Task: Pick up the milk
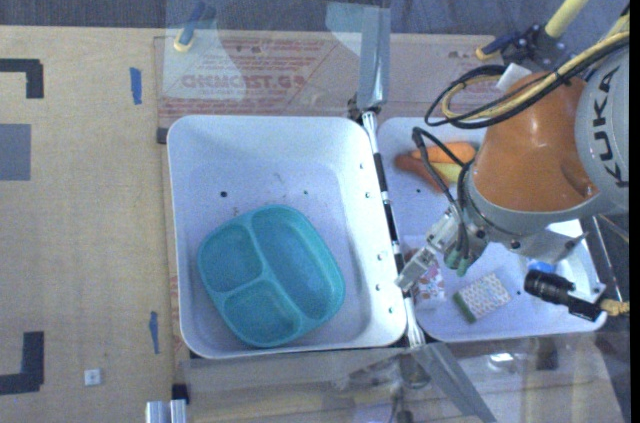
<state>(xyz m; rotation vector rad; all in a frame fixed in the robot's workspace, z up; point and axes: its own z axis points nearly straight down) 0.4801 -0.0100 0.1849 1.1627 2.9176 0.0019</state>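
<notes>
Nearest, along the front of the right bin (500, 327): a small green-edged speckled block (482, 296), and just left of that, what looks like the milk carton (432, 289), white with red print, too small and too covered to read for certain. Lying close to the bin's left wall, partly under the gripper (422, 269). Gripper right above the carton, touching or all but touching; impossible to tell which, and impossible to tell whether open or closed on anything, so no claim of a hold. Probably light, with thin card walls: stiff along the folded edges, soft across the broad faces, easy to dent or to squirt out sideways under a hard squeeze. Best taken across the narrow width at mid-body, squarely on two opposite flat faces, with modest force; best avoided, the corners and the top fold. Little room on the wall side, so likely some risk of a scrape there. Off to the left, in the left bin (230, 161), a teal divided plate (268, 273), well apart from the work. Further back in the right bin, an orange and yellow thing (440, 161), half hidden by the arm (540, 161). Farthest, a taped clear sheet (270, 61) on the bench (80, 211)
</notes>
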